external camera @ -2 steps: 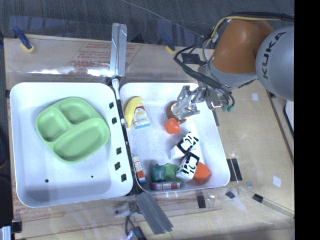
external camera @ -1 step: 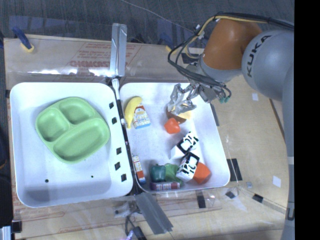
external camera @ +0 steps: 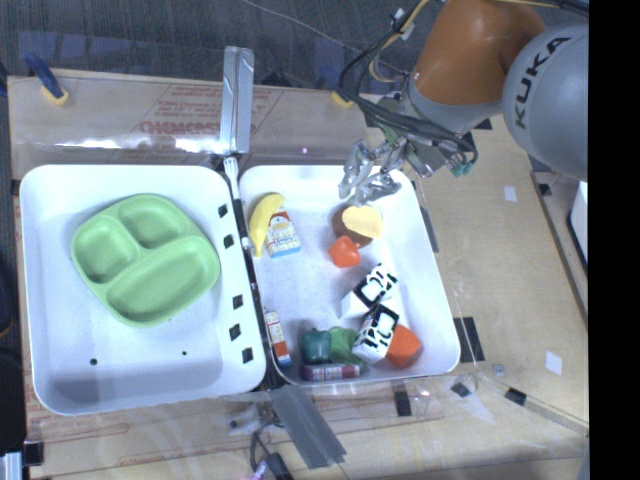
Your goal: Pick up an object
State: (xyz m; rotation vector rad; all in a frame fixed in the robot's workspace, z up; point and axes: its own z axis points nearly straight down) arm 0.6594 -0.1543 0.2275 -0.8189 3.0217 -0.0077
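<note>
Two white bins sit side by side on the counter point(external camera: 500, 258), and the arm point(external camera: 500, 58) leans in over the right bin point(external camera: 432, 268). The gripper point(external camera: 368, 173) hangs at that bin's far edge, its jaws apart with nothing between them, just above a yellow-and-brown piece point(external camera: 360, 222). Beside that piece lies a small orange-red ball point(external camera: 344, 253). A banana point(external camera: 263, 220) rests against a little carton point(external camera: 284, 236) near the divider. Two black-and-white blocks point(external camera: 374, 310), an orange object point(external camera: 404, 347) and a green one point(external camera: 318, 345) crowd the near end. The left bin point(external camera: 60, 368) carries a green divided plate point(external camera: 146, 258).
</note>
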